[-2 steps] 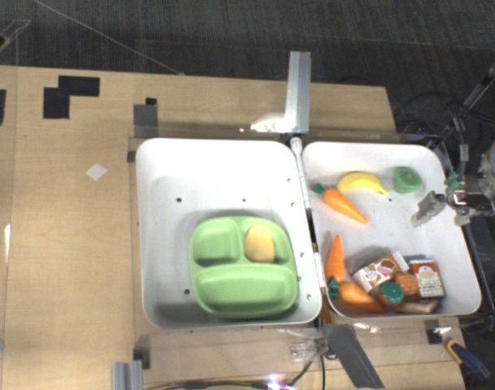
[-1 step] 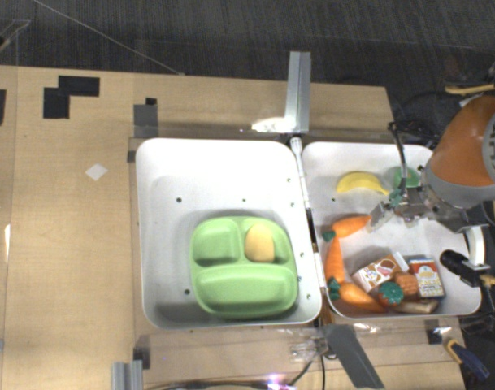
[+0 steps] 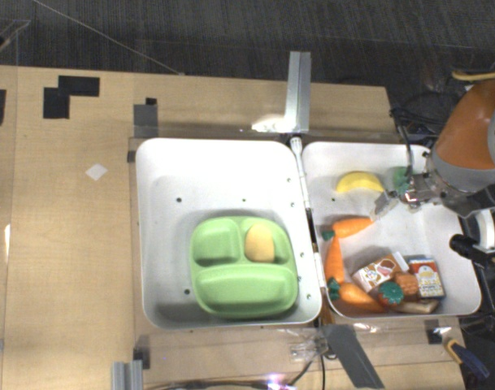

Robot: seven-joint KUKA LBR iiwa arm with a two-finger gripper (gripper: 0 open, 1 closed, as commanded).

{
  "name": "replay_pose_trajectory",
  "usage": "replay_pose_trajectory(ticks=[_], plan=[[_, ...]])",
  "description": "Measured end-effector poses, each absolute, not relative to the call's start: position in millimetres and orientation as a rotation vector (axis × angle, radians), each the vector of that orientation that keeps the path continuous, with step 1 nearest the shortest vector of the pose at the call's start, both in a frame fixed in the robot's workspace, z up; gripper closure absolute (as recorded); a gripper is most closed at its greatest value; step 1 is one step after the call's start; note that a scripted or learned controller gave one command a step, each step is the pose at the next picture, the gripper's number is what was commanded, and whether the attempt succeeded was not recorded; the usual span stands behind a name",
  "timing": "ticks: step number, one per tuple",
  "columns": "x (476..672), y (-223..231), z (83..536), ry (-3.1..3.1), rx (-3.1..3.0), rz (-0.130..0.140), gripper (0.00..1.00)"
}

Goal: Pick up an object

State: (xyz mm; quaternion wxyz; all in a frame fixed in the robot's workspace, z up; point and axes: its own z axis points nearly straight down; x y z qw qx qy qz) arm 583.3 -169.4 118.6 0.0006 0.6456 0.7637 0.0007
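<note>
In the camera view we see two shallow white bins side by side on a wooden bench. The left bin (image 3: 162, 218) fills the middle of the frame and holds a green divided tray (image 3: 231, 279) in its lower half. A yellow egg-shaped object (image 3: 261, 242) sits in the tray's upper right compartment.

The right bin (image 3: 454, 242) lies at the right of the frame, and the objects to pick from are gathered there. A yellow banana (image 3: 359, 184) lies near the bin's upper middle. Below it, an orange carrot (image 3: 350, 227) lies roughly level, with a second carrot (image 3: 333, 260) standing more upright along the bin's left wall and a third (image 3: 357, 296) near the lower left corner. In the lower part of the bin we see a small printed packet (image 3: 375, 274), a brown rounded item (image 3: 406, 286) and a small orange carton (image 3: 426, 277), all crowded together and touching.

The arm (image 3: 475, 136) enters from the right edge, its orange band in the upper right. The gripper (image 3: 403, 192) hangs over the right bin, just right of the banana and above the level carrot. We cannot tell how far it is open, and we see nothing held in it.
</note>
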Motion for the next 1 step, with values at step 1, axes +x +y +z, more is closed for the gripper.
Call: replay_pose_trajectory(ticks=[1], plan=[[585.4, -169.1, 127.3, 2.399, 2.025, 0.004, 1.00]])
